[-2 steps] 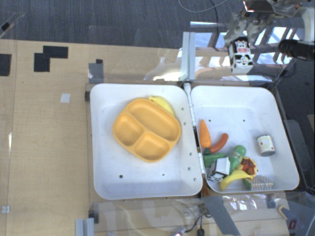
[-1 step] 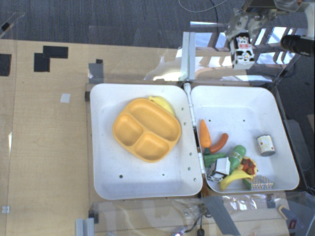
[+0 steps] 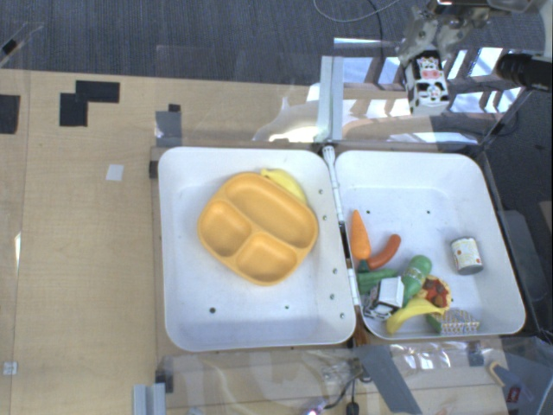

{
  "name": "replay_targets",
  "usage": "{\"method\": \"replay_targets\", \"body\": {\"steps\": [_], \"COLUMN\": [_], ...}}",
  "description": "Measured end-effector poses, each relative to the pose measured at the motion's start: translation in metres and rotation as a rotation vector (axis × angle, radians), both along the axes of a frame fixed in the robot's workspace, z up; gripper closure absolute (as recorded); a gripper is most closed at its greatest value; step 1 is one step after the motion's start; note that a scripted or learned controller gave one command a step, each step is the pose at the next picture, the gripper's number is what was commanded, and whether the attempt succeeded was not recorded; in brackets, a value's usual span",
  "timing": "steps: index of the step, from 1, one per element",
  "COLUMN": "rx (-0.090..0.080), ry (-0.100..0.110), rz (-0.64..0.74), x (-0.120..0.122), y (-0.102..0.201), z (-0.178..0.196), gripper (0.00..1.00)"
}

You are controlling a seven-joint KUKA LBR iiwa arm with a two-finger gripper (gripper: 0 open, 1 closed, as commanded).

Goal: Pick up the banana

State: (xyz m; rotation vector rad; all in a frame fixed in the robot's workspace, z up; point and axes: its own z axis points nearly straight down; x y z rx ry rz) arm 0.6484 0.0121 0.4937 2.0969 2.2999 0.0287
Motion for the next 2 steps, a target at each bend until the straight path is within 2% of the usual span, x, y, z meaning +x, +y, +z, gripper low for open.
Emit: {"method": "replay_targets", "body": {"steps": [2], "rx": [-0.003], "ry": [-0.015], "rz": [0.014], "x": [0.002], "y": [0.004], "z": [0.024], "gripper": [1.0]}}
